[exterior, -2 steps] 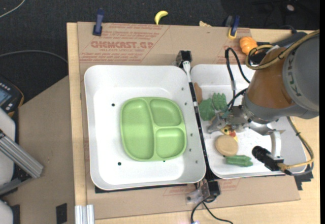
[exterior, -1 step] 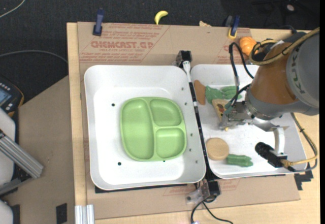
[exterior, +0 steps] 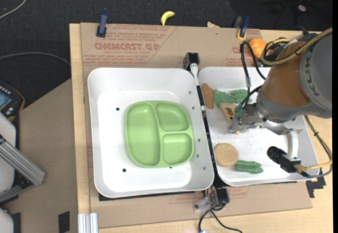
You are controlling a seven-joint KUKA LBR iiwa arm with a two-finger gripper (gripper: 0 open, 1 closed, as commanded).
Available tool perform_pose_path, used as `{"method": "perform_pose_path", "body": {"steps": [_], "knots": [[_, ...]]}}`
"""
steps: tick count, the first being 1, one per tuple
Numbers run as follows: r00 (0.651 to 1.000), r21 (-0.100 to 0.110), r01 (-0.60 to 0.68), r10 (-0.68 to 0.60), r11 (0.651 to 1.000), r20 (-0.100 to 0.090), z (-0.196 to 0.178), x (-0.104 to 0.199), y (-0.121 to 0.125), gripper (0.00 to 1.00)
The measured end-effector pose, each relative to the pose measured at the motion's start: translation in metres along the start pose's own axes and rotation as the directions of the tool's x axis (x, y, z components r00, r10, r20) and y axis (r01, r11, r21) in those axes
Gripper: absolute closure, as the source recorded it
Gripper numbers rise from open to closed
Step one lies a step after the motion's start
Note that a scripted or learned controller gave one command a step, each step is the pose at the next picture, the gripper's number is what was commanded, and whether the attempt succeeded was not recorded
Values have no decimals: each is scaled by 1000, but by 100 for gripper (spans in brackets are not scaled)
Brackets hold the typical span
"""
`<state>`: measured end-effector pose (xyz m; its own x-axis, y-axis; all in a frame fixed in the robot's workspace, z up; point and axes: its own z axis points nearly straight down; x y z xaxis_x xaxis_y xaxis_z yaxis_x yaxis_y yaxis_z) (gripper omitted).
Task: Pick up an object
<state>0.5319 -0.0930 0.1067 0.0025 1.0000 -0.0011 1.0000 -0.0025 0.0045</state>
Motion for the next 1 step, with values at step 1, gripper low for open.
{"method": "perform_pose_path", "body": {"steps": [1], "knots": [[1000, -2, -1, 1, 1000, 1, -10, 0, 1, 100]]}}
